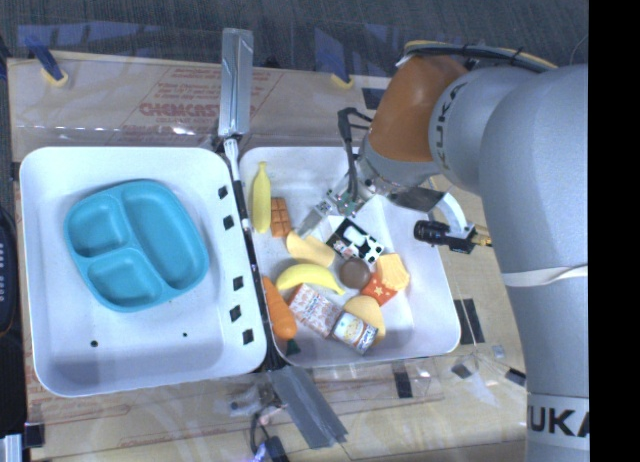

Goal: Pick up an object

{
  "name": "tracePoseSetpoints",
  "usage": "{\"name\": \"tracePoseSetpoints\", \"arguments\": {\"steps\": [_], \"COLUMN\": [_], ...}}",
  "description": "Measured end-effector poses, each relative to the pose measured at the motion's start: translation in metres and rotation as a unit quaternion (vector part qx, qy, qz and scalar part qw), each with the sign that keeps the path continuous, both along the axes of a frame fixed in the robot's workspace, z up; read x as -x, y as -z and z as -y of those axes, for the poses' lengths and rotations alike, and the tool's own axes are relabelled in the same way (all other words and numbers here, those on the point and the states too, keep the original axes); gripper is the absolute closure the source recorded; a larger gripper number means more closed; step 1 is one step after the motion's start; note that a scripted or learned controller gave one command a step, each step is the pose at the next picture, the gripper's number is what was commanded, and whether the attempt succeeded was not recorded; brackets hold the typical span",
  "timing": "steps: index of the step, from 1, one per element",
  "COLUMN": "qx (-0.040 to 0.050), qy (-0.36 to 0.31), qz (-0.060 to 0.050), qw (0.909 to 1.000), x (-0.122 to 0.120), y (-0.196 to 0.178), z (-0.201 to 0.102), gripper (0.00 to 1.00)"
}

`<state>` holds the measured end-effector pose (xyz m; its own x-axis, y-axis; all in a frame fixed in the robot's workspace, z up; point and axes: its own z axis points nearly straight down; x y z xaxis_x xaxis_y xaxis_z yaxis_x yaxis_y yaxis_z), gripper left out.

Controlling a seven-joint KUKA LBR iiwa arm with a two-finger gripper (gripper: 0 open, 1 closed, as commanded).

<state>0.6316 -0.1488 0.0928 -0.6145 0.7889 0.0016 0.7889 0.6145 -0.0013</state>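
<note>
Right bin, near edge at 6 o'clock: small can, snack box, carrot. Just beyond them, curved banana, judged a light, stiff plastic toy with a slick skin; best pinched across its narrow middle. Farther, at 12 o'clock, gripper hangs over the black-and-white block; how far open, cannot tell. Nothing seen held. Blue tray in left bin.

Arm: bulky grey casing, rounded joints, orange band above the wrist. Black cable loops near the band. White "KUKA" lettering low on the casing.
</note>
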Motion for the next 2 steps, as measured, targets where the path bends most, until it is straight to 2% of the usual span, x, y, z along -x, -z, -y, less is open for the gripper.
{"name": "tracePoseSetpoints", "arguments": {"steps": [1, 2], "qx": [0.0000, 0.0002], "qy": [-0.141, -0.020], "qz": [0.001, 0.001], "qw": [0.9900, 0.9998], "x": [0.035, 0.029], "y": [-0.038, -0.001], "z": [-0.010, -0.034], "gripper": [0.00, 0.00]}}
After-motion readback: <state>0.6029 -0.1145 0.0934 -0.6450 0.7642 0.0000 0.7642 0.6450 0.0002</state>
